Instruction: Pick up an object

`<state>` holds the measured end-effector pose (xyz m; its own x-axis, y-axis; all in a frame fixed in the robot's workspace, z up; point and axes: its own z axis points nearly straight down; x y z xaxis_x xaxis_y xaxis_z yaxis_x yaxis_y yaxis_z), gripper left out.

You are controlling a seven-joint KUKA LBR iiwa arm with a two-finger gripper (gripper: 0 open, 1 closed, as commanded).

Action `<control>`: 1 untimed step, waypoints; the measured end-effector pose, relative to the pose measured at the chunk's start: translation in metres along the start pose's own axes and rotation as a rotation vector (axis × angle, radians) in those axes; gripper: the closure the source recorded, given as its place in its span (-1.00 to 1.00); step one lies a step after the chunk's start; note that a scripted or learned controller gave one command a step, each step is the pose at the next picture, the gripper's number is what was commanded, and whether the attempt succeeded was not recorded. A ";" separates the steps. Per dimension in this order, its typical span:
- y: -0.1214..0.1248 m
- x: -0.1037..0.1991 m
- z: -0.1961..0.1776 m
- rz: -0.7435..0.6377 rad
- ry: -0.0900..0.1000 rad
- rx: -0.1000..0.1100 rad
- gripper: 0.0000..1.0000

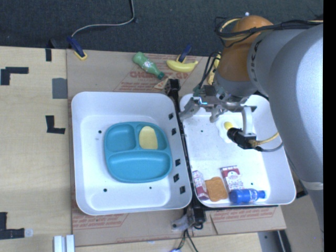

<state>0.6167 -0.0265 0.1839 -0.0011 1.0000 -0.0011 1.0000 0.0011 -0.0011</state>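
Observation:
My gripper [203,108] hangs over the far left part of the right bin [273,140], close to the divider between the bins. Its two fingers stand apart, open, with bare white bin floor between them. Along this bin's near edge lie a small red-and-white packet [198,182], a flat orange-brown piece [214,188], a red carton [231,178] and a blue bottle [245,196] on its side. The gripper is well apart from all of them. In the left bin [86,140] rests a blue divided plate [137,152] with a yellow object [148,138] in its far right compartment.
Behind the bins, on the cardboard, lie a green bottle [147,65] and a yellow banana [182,65]. The grey arm with its orange band [244,46] covers the right bin's far right side. A black cable plug [239,137] hangs below the wrist.

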 end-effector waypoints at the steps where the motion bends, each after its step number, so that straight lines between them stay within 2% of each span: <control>1: 0.000 0.000 0.000 0.000 0.000 0.000 -1.00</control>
<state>0.6167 -0.0266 0.1840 -0.0010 1.0000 -0.0015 1.0000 0.0010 -0.0013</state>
